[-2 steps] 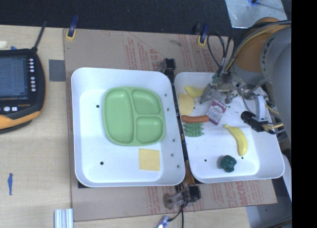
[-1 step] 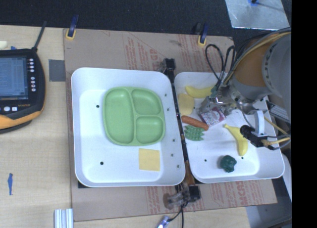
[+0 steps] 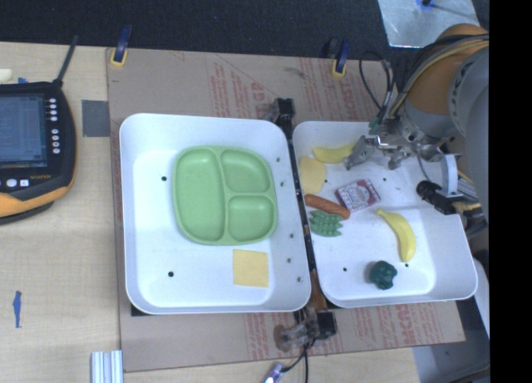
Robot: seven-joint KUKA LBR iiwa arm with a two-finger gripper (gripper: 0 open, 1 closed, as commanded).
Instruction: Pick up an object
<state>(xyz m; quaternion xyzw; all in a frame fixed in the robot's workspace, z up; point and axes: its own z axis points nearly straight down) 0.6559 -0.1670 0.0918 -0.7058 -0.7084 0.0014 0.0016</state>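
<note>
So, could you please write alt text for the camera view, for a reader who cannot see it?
A grey robot arm reaches from the right, its gripper over the far side of the right bin, which holds two bananas, a sausage, a green broccoli piece and a small packet. The left bin holds a green divided plate and a yellow square slice.

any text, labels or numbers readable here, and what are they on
Nothing reads clearly enough to quote.
Cardboard sheet under the bins: faint red printing, too blurred to read.
Small red and white packet in the right bin: a printed label, too small to read.
Handheld controller at the left: a lit screen and buttons, markings not legible.
</note>
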